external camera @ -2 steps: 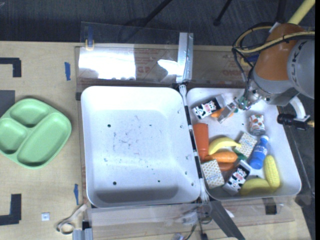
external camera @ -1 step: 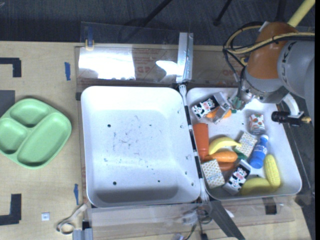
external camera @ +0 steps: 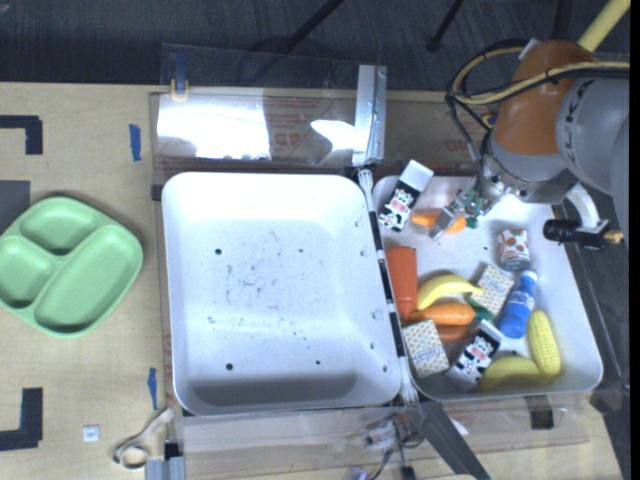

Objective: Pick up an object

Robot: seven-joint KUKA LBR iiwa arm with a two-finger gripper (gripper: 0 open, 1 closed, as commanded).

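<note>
Just beside the fingers point(external camera: 462, 211), in the right bin point(external camera: 585, 353), lies 1 orange carrot point(external camera: 437, 222). Whether they grip it I cannot tell. Nothing is lifted clear yet; the pick remains unfinished.

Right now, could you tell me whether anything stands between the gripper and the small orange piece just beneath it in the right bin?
Nothing visible does. The gripper hangs right over the small orange piece, with the black-and-white carton lying just beside it.
</note>
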